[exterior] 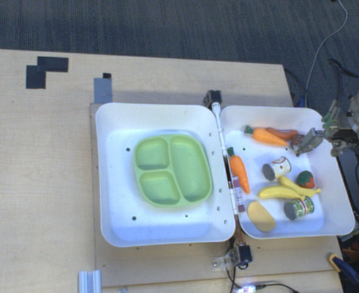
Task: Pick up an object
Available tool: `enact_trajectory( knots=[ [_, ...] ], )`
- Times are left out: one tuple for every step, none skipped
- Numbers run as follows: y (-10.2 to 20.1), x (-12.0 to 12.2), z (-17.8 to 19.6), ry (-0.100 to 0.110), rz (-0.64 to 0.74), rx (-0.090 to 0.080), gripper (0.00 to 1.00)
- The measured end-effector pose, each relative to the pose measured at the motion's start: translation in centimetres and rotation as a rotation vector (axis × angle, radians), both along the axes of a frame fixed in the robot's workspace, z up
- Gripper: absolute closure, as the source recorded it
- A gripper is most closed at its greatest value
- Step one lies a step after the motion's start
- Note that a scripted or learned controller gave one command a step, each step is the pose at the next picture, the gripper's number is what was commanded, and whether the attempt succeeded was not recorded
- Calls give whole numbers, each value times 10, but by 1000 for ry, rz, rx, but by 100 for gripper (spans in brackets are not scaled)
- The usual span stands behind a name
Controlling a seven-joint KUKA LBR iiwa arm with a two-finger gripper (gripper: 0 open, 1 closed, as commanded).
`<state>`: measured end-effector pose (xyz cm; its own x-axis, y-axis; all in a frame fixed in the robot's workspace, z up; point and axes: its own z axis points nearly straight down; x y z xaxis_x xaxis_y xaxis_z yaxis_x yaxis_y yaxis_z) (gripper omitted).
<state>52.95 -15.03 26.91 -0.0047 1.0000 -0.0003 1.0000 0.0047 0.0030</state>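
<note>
The right bin [332,182] holds several toy foods. An orange carrot [268,137] lies at its far side with a reddish-brown piece [284,132] just behind it. A second carrot [239,173] lies along the bin's left wall. Near the middle are a small white can [278,168], a red fruit with a green top [305,179] and a yellow banana [286,192]. A green can [298,209] and a tan potato-like piece [262,217] sit at the near side. My gripper [308,141] hangs over the bin's far right part, just right of the first carrot, with nothing seen in it.
The left bin [115,182] carries a green divided plate [172,170]. A metal divider with clamps [223,157] runs between the bins. The arm [356,124] enters from the right edge. Cables hang at the right, past the bench edge.
</note>
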Motion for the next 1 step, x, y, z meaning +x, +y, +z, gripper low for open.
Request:
enact_trajectory(
  knots=[
    [-35, 7, -156, 4, -3, 1, 0]
  ],
)
